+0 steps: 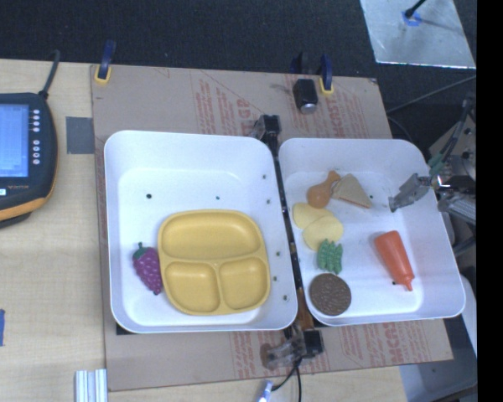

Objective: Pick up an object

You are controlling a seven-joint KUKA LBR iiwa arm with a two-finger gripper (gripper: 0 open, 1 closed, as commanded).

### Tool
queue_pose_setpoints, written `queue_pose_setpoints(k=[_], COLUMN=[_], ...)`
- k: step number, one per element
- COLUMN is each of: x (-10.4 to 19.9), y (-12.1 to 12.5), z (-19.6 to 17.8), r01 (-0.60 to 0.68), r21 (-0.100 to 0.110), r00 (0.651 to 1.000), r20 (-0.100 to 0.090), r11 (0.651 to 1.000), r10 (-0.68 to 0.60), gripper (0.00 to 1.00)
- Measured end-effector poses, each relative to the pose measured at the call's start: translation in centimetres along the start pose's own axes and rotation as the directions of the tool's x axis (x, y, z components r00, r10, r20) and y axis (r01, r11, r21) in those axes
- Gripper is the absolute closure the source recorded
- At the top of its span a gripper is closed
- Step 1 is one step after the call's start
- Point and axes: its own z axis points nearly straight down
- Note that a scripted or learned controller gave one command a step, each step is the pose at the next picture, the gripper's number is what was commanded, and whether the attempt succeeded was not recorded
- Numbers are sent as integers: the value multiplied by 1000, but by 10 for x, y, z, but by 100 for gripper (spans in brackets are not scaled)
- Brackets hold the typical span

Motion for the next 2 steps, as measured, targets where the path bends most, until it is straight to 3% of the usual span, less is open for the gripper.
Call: queue_pose_setpoints(k=[1,2], x=[-31,8], y=[-7,-7], z=[106,161], r01=[1,2], r21=[2,2], r00=[1000,1000], r20=[0,-1], r11=[1000,1000], r10=[-1,-2], gripper=[0,0])
